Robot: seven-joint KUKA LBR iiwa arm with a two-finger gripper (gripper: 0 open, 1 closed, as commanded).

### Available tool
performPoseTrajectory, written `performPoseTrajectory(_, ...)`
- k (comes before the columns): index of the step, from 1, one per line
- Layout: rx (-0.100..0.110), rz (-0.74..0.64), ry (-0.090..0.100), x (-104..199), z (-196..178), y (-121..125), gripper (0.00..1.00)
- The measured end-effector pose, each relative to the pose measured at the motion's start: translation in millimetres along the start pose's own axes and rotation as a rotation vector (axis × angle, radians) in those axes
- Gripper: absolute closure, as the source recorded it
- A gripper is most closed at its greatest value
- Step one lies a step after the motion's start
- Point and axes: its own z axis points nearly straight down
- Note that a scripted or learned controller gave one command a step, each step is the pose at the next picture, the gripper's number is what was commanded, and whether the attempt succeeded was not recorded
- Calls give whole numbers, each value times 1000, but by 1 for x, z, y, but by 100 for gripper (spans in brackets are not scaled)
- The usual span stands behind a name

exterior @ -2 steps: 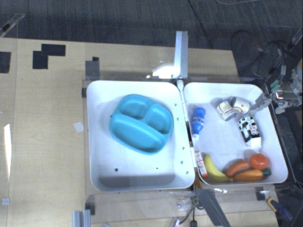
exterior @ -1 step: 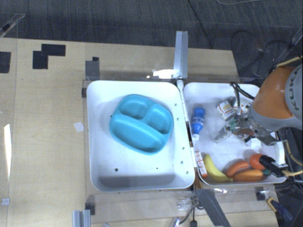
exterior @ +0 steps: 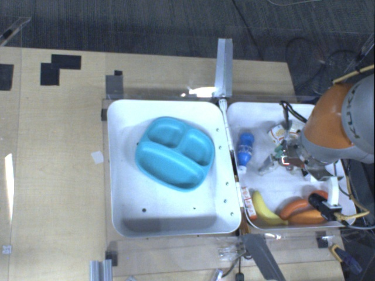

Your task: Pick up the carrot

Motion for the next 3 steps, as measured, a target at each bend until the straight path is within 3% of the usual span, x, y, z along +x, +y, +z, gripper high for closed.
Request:
performPoseTrajectory(1, -5, -4, 3, 3, -10, 3, 100)
performPoseTrajectory(2, -2, 34, 4, 3, -1, -2, 100)
performPoseTrajectory(3, 12, 335, 2, 76, -127, -48, 100)
